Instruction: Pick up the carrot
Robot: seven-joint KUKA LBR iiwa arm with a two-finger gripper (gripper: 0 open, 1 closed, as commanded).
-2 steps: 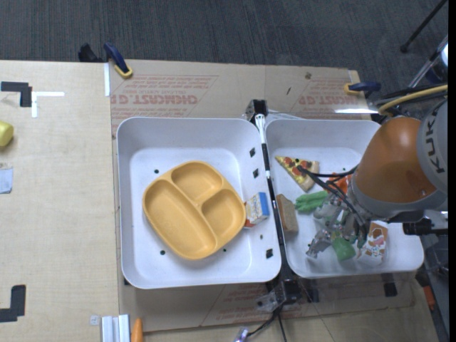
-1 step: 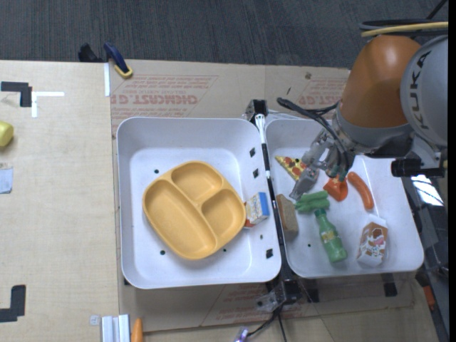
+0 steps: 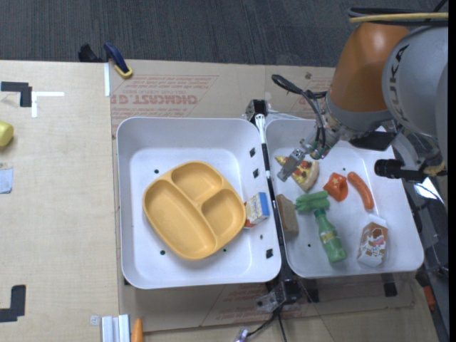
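The carrot (image 3: 360, 189), a slim orange-red piece, lies slanted in the right bin (image 3: 399, 262) toward its right side. A red pepper-like toy (image 3: 335, 186) sits just to its left. My gripper (image 3: 290, 165) hangs over the upper left part of that bin, right beside a pizza-slice toy (image 3: 307, 174). It is roughly a hand's width left of the carrot and not touching it. The arm's orange band and grey wrist (image 3: 370, 70) cover the bin's far right corner.
The right bin also holds a green bottle (image 3: 326, 230), a brown block (image 3: 288, 216) and a small printed bag (image 3: 372, 244). The left bin (image 3: 142, 141) holds a yellow divided plate (image 3: 194, 209) and a small carton (image 3: 257, 209) by the shared wall.
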